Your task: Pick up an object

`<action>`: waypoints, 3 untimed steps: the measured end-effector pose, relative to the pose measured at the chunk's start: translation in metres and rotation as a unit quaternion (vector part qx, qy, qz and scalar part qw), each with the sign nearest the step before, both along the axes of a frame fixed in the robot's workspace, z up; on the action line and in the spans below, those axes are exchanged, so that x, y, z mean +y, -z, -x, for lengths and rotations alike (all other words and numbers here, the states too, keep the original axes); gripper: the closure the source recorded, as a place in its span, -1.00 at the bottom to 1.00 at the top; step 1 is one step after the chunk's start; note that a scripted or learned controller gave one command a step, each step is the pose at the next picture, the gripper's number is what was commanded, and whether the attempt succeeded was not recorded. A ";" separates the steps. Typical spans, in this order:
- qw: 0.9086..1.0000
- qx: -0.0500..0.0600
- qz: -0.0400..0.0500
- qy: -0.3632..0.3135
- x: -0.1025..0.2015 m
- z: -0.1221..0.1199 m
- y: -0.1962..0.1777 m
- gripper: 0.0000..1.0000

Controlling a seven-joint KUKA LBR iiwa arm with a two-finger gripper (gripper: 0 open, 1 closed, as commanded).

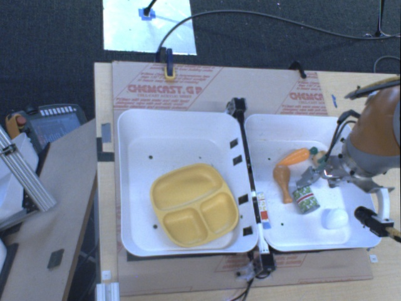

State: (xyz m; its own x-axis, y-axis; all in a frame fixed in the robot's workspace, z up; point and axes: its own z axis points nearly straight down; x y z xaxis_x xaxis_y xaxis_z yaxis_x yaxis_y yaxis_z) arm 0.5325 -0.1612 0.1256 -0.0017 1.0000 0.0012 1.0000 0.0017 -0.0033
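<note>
I hold the pincer (311, 175) low over the green-and-white patterned can (306, 200), positioned for grasping; I cannot tell its state.

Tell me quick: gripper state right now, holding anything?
Gripper: cannot be told; it sits low in the right bin, just above the green can and beside the carrot, and no grasp is visible.

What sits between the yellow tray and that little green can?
In the camera view, the black divider where the bins meet, then a tan drumstick-shaped toy, lie between the yellow tray and green can.
</note>
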 end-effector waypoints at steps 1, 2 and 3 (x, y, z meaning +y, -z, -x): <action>1.000 -0.001 0.000 0.000 0.001 0.000 0.043 -1.00; 1.000 -0.005 0.002 0.000 0.000 -0.002 0.029 1.00; 1.000 -0.005 0.001 -0.001 0.005 0.001 -0.032 1.00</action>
State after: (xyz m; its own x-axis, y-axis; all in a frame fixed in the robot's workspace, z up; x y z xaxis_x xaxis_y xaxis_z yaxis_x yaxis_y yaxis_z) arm 0.5314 -0.1561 0.1572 -0.0038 1.0000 -0.0017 1.0000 0.0038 0.0069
